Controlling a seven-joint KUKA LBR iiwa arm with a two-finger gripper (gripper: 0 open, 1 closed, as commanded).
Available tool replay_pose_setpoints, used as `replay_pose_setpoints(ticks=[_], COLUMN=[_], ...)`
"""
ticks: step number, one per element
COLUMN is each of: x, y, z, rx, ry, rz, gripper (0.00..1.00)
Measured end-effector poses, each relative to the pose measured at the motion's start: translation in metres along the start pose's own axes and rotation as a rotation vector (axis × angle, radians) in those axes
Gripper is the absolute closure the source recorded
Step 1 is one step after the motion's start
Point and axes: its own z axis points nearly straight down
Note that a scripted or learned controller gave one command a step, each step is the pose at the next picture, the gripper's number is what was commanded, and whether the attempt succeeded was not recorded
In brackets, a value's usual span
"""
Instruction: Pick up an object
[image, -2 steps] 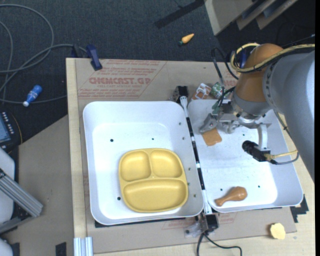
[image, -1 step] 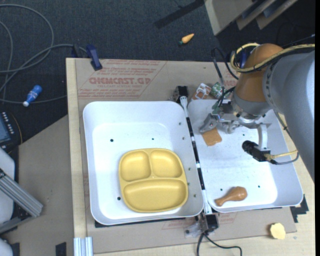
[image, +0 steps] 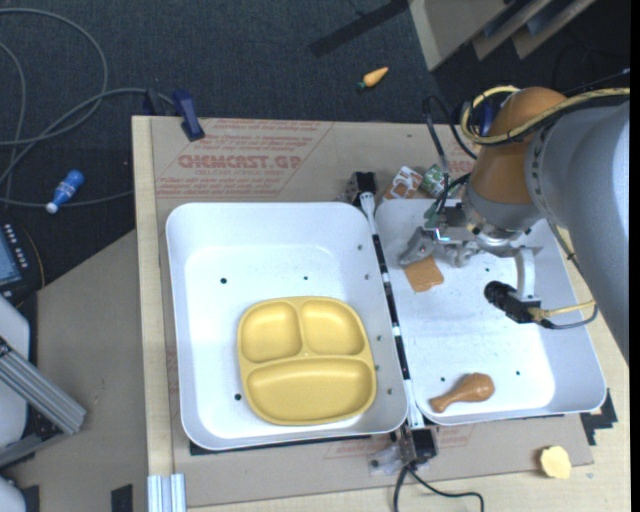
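I noted the two-finger gripper (image: 432, 246) low in the right white bin (image: 520, 385), its tips beside a flat orange-brown piece (image: 425, 275); finger spacing indiscernible, arm overhanging.

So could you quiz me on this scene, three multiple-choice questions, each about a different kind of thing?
1. Where does the yellow plastic divided plate lie?
A. left white bin
B. right white bin
C. on the floor

2. How many compartments does the plate have?
A. two
B. three
C. five

3. How does the tan drumstick-shaped toy sit relative to the robot's hand?
A. between its fingers
B. apart from it, nearer the bin's front edge
C. stacked on the plate

Answers: 1 A, the plate rests on the left bin's floor. 2 B, two small sections above one wide one. 3 B, the toy lies well below the hand in the right bin.
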Motion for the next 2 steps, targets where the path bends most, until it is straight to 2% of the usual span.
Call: replay_pose_setpoints(ticks=[2], x=[0.0], y=[0.0], z=[0.0], rx=[0.0], ry=[0.0], rz=[0.0], gripper=[0.0])
